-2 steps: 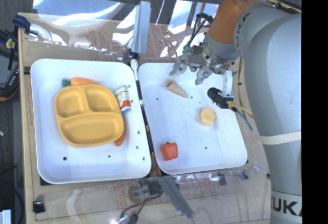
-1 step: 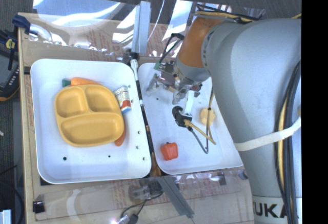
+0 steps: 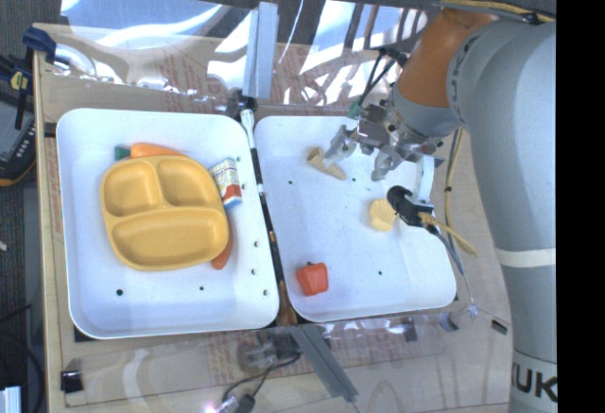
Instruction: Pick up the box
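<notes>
Wooden bench (image 3: 142, 373) carries two white bins side by side, touching at the middle. Left bin (image 3: 85, 298) and right bin (image 3: 378, 302) both sit flat; a clear panel (image 3: 260, 43) stands along the bench's back edge.

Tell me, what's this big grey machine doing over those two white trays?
It's a robot arm reaching in from the right, meant to pick up a box. Its tool hangs over the far part of the right bin, close to a small tan piece; it holds nothing. A pale yellow lump and a red-orange toy lie in that bin. The left bin holds a yellow divided plate with a small carton at its edge.
</notes>
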Robot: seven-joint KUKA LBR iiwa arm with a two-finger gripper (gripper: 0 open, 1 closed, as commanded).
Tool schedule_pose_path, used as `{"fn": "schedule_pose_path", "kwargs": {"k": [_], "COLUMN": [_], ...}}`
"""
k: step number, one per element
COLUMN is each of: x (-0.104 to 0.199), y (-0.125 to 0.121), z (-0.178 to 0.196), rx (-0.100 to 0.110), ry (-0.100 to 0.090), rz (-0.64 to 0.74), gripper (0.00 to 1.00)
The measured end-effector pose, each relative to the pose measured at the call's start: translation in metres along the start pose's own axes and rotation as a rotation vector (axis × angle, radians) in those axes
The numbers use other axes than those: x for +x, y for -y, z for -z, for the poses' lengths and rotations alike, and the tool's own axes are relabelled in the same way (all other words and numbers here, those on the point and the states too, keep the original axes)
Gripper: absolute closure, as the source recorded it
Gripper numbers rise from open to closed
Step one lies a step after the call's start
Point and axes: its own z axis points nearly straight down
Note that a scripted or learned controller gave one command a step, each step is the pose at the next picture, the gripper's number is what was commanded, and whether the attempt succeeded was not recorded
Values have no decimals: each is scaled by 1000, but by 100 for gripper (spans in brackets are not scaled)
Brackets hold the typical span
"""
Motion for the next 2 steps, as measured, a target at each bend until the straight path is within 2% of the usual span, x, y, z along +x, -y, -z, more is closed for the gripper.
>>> {"fn": "schedule_pose_path", "kwargs": {"k": [1, 2], "x": [0, 37], "y": [-4, -19], "z": [-75, -73], "rx": [4, -3], "ry": [0, 1], "rz": [216, 463], "gripper": [0, 0]}}
